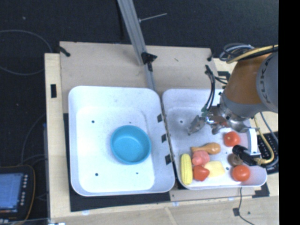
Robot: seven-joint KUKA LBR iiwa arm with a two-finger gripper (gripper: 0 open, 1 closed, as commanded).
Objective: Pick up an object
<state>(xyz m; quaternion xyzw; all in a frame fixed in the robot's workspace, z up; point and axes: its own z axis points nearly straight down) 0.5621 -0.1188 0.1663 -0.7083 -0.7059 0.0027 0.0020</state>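
Your gripper (pixel 200 124) over the right bin (pixel 178 102), fingers spread, nothing pinched, toy food (pixel 206 161) just below, blue bowl (pixel 131 144) in left bin (pixel 84 107).

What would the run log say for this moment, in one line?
gripper: over right bin, nothing held | toy food: near end | blue bowl: left bin
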